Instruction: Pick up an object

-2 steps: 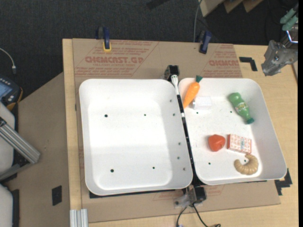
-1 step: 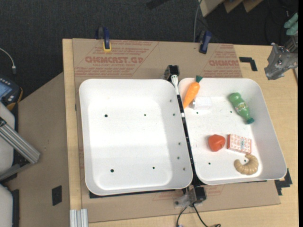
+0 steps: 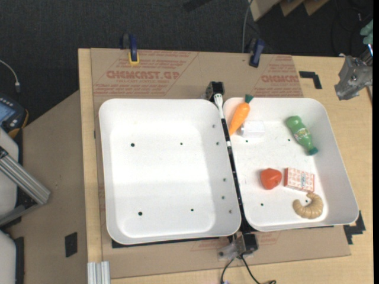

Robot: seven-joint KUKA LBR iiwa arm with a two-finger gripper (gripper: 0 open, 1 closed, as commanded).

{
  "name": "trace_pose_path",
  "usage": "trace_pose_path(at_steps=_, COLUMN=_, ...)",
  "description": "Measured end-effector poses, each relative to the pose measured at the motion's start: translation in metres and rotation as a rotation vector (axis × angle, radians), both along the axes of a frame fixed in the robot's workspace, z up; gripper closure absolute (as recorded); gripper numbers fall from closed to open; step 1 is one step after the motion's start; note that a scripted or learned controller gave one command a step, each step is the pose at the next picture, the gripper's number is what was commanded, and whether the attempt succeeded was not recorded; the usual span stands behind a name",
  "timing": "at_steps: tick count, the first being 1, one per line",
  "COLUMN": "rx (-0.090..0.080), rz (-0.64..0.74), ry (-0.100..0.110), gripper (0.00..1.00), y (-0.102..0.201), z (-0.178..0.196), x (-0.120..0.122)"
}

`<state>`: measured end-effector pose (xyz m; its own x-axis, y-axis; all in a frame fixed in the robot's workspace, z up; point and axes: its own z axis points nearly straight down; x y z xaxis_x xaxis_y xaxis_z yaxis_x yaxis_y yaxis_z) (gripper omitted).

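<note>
1. Camera view: all the candidates sit in the right bin (image 3: 337,158); the left bin (image 3: 118,158) only shows its floor dots. So the pick has to happen on the right, which is also the side the arm reaches from.
2. Carrot (image 3: 239,116) lies tilted against the top-left corner of the right bin, its tip near the divider; a small white block (image 3: 254,129) sits just beside it. Tight spot: wall on one side, block on the other.
3. Green bottle (image 3: 301,134) lies on its side, upper right, apart from everything else. Open floor all round, so it looks like the easiest grasp.
4. Red piece (image 3: 270,178) and the pink carton (image 3: 300,180) are just beside each other mid-bin; the tan curled piece (image 3: 310,206) is just below the carton and near the front rim. Clustered, so there is a risk of nudging neighbours.
5. Tool (image 3: 353,78) hangs off the right bin's top-right corner, above the worktop (image 3: 89,158), clear of the rim. Nothing is between its fingers; open or closed, I cannot tell, it is too blurred.
6. Judgement: no grasp has begun. The path to the bottle is the shortest, with no rim to cross low.
</note>
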<state>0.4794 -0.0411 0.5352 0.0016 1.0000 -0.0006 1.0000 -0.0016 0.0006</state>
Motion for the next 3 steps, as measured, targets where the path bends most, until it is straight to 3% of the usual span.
trace_pose_path(at_steps=3, rx=0.0, rz=0.001, ry=0.003, gripper=1.0, y=-0.013, z=-0.014, x=0.0)
